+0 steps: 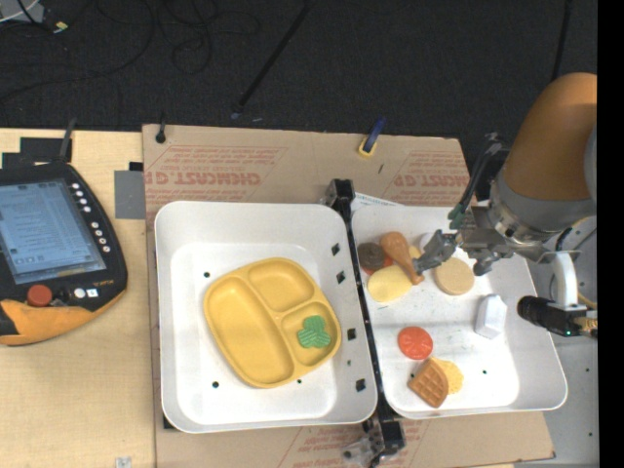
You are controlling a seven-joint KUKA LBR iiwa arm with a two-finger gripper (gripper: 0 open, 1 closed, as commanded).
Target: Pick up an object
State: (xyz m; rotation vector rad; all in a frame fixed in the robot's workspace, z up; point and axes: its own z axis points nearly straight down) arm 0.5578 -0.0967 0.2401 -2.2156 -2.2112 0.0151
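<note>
Camera view, right of centre: gripper (436,252) low over right bin (541,383), fingers seemingly parted and holding nothing, tips beside drumstick (400,252) and pale yellow piece (389,285), near round tan disc (453,278). Best done by centring over one item, keeping clear of neighbours, closing only once both fingers straddle it. Red disc (415,342), waffle (429,385) and white block (489,315) lower right, well apart. Yellow tray (255,330) with green piece (313,333) in left bin (185,261). Cardboard (244,169) lettering upside down, roughly "MCMCAST", uncertain. Tablet (49,232) text at far left unreadable.
</note>
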